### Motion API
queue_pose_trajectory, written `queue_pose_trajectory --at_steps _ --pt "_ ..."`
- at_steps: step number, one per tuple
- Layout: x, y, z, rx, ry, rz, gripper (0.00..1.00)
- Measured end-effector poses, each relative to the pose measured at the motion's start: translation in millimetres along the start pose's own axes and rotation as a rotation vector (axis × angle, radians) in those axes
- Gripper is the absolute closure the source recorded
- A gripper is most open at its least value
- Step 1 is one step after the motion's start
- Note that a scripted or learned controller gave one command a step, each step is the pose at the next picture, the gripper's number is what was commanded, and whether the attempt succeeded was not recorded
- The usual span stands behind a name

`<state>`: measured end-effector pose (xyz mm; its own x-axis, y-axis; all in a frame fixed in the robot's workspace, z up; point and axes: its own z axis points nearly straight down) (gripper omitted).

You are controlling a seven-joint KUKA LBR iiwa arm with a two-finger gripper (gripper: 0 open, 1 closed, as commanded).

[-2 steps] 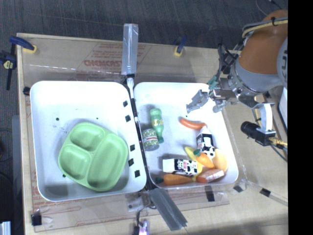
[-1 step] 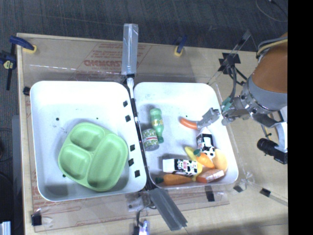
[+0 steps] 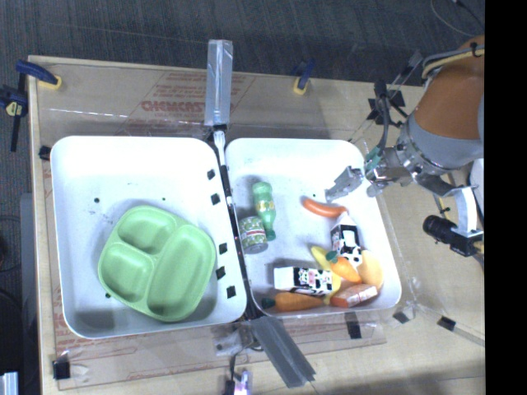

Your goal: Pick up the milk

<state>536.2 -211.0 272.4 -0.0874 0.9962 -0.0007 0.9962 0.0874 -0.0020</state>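
Tool [image 3: 344, 183] hovering over the right bin's [image 3: 284, 151] upper right area, just above the sausage [image 3: 324, 208]. Nothing gripped; whether spread or closed, cannot tell at this size. Milk [image 3: 302, 279] lying flat near the bin's front wall, long axis running left to right, cow-spotted carton. Touching the carrot [image 3: 296, 301] below it and the banana [image 3: 328, 262] at its right end. Green tray [image 3: 158, 262] in the left bin.

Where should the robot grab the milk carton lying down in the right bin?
Probably from straight above, closing across the short width of the lying milk carton near its left half. It lies flat, long side left to right, and its right end crowds a banana and a carrot sits just below, so space is tight.
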Motion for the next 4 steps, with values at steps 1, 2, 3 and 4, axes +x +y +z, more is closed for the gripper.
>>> queue_pose_trajectory --at_steps 1,2,3,4 --pt "54 36 -25 0.001 0.000 0.233 0.00" --pt "113 70 0 0.004 0.002 0.142 0.00" --pt "123 76 82 0.003 0.001 0.027 0.00" --pt "30 28 47 -0.001 0.000 -0.161 0.00"
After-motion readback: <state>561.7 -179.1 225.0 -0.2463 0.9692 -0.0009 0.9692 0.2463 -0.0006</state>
